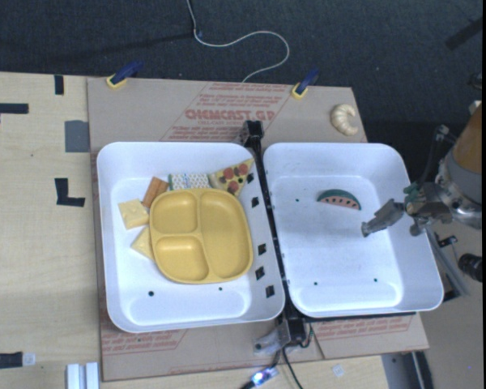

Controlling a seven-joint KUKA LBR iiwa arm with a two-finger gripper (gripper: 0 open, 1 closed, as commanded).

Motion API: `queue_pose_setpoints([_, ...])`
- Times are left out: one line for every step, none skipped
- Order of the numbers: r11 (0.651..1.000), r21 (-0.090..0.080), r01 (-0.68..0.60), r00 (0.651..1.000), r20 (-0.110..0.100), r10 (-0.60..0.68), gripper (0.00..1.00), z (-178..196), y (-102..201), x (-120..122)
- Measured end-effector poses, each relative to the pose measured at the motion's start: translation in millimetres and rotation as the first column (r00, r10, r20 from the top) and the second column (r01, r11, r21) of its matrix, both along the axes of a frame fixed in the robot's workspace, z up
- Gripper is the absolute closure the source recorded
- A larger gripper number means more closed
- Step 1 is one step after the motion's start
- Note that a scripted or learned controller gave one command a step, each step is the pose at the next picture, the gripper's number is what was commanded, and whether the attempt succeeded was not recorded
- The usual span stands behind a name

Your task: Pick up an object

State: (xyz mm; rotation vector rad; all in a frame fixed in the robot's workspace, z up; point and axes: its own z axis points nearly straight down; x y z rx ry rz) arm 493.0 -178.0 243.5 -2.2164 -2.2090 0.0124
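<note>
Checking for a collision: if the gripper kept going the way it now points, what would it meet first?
The gripper points left and slightly down, so it would likely meet the right bin's bare floor first, passing below the watermelon slice. Its height is unclear.

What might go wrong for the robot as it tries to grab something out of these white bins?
1. The flat watermelon-slice toy lies low on the right bin's floor, so the hand may slide over it.
2. In the left bin, small flat pieces sit tucked against the yellow divided plastic plate, hard to pick singly.
</note>
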Motion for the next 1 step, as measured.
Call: queue_pose_setpoints([1.0,-0.003,-0.004,1.0,0.012,0.004,0.0,6.5,0.4,2.5])
